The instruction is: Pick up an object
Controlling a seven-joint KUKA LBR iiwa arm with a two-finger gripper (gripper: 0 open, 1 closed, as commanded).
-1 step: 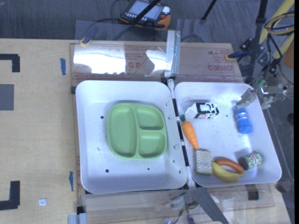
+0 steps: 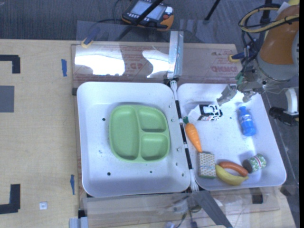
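Note:
The right bin holds a blue bottle, an orange carrot, a black-and-white item, a yellow banana with a red sausage on it, a speckled tan block and a green-and-white can. My gripper hangs over the back of this bin, above and left of the blue bottle and right of the black-and-white item. Its two fingers stand apart, open, with nothing between them.
The left bin holds a green divided plate. A raised divider separates the two bins. A shiny cardboard wall runs behind both. A handheld controller lies on the floor beyond.

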